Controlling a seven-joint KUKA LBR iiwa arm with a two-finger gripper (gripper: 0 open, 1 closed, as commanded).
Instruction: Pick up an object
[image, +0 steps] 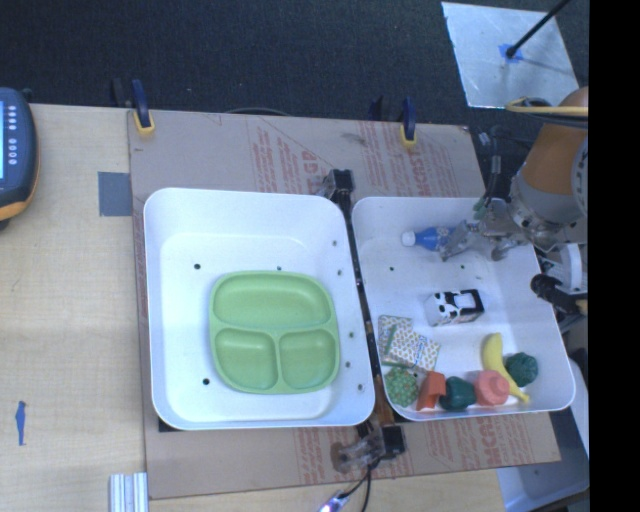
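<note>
Gripper (478, 236): you can't tell its finger state | blue-white bottle (424, 238) at right bin's (380, 300) 11 o'clock, just beside gripper | likely light, stiff, slick, rolls | pinch mid-body across its width.

Bright even overhead light, glare on white bins (250, 205), soft shadows, slightly blurry detail

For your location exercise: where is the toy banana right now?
The banana lies in the right bin, near its front right corner, between the green toy and pink toy.
</note>
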